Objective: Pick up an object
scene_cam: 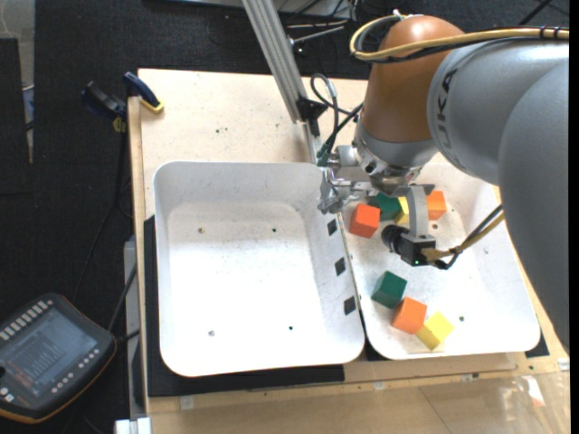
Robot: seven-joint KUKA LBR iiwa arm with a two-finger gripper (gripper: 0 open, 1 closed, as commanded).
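Grey arm [507, 107] in from the right, wrist bent downward, hand [375, 208] low.

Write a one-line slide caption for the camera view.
KUKA arm reaching over the right bin of coloured blocks, left bin alongside.

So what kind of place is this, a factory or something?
More likely a robotics lab test bench: a grey arm reaches over two white bins, coloured toy blocks lie in one, and a handheld controller sits nearby.
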